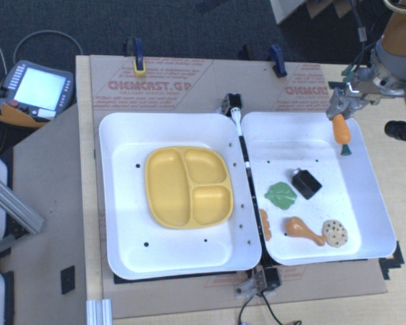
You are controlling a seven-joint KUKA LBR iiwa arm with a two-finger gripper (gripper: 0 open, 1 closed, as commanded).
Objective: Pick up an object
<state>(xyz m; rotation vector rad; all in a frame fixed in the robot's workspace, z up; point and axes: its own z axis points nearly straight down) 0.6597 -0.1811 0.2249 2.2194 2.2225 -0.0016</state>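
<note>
Camera view: my gripper is closed on the orange carrot, which hangs from my fingers above the right bin's far right corner. My arm enters over that bin's far edge. On the bin floor: black block, green leaf, drumstick, cookie

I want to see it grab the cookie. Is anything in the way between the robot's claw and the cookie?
The gripper sits right above a toy carrot at the right bin's far edge. The cookie lies near the front edge, nothing on top of it.
</note>
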